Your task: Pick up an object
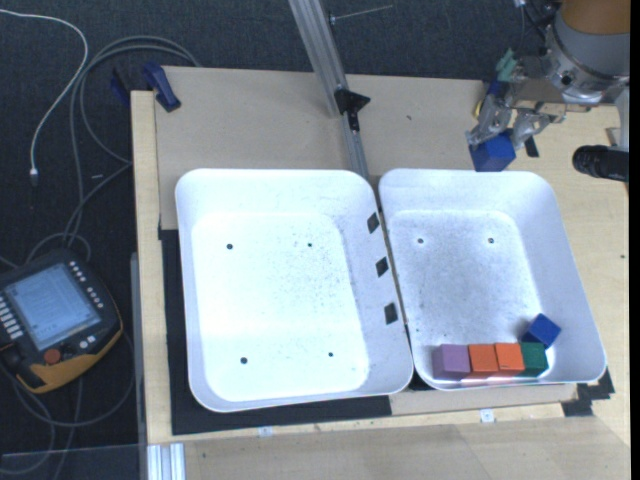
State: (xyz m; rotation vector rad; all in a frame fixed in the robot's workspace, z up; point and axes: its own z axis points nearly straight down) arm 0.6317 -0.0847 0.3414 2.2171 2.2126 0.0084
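Observation:
My gripper [503, 140] hangs over the bench just beyond the far rim of the right bin [560, 228], at the upper right. A small blue block [492, 153] sits between its fingertips, lifted clear of the bin, so the gripper is shut on it. Along the right bin's near wall lies a row of blocks: purple [455, 359], two orange [483, 357], and green [535, 359]. Another blue block [543, 328] rests tilted just behind the green one.
The left bin [200, 268] adjoins the right one, with black clips [381, 266] along the shared rims. A metal post [322, 38] rises from the bench's far side. A handheld pendant [50, 318] and cables lie on the floor at left.

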